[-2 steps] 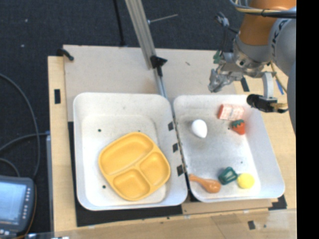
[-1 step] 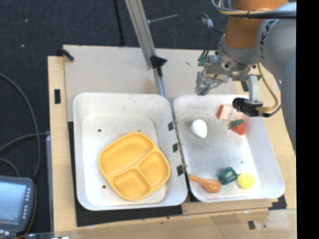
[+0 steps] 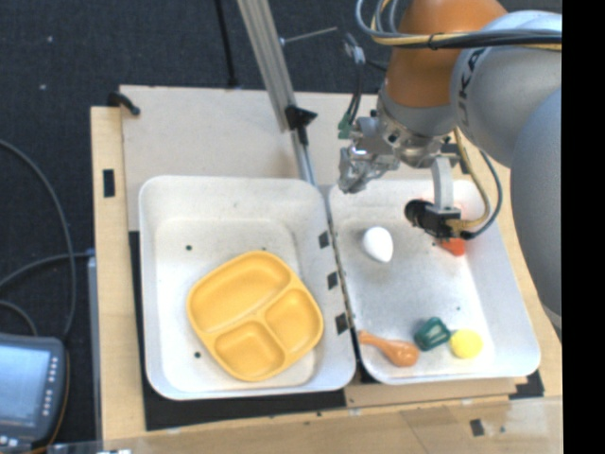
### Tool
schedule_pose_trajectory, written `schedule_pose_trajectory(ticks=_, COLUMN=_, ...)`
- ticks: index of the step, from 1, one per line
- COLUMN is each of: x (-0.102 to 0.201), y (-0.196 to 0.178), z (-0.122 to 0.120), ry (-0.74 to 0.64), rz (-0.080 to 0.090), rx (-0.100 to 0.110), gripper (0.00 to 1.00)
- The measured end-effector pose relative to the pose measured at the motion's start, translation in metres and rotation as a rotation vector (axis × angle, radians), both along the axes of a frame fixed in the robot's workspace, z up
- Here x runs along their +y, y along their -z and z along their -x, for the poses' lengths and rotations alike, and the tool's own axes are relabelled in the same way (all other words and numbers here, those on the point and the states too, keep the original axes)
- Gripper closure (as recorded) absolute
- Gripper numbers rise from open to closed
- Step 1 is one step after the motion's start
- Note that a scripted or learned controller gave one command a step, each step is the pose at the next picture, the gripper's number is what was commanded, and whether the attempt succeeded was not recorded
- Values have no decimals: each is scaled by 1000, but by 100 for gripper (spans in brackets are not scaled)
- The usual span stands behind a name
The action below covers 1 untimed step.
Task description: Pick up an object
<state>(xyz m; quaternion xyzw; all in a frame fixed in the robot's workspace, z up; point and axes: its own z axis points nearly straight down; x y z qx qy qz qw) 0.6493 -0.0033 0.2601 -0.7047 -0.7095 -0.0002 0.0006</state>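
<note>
My gripper (image 3: 354, 178) hangs over the back left corner of the right bin (image 3: 492, 291), close to the wall between the two bins. A white egg-shaped object (image 3: 378, 244) lies in that bin, a little in front of and to the right of the gripper, apart from it. A small red object (image 3: 456, 246) sits near the bin's right side, partly behind a black cable fitting. Along the front of the bin lie an orange spoon-like piece (image 3: 389, 347), a green object (image 3: 432, 333) and a yellow ball (image 3: 465, 344).
A yellow divided plate (image 3: 253, 315) lies in the left bin (image 3: 170, 253). A slanted aluminium post (image 3: 274, 74) rises behind the bins, just left of the gripper. The arm's grey body and cables cover the back right.
</note>
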Motion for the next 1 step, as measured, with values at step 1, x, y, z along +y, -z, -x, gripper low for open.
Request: schedule_pose_trajectory(ticks=1, x=61, y=10, z=11, ry=-1, rz=0, rx=0, gripper=100)
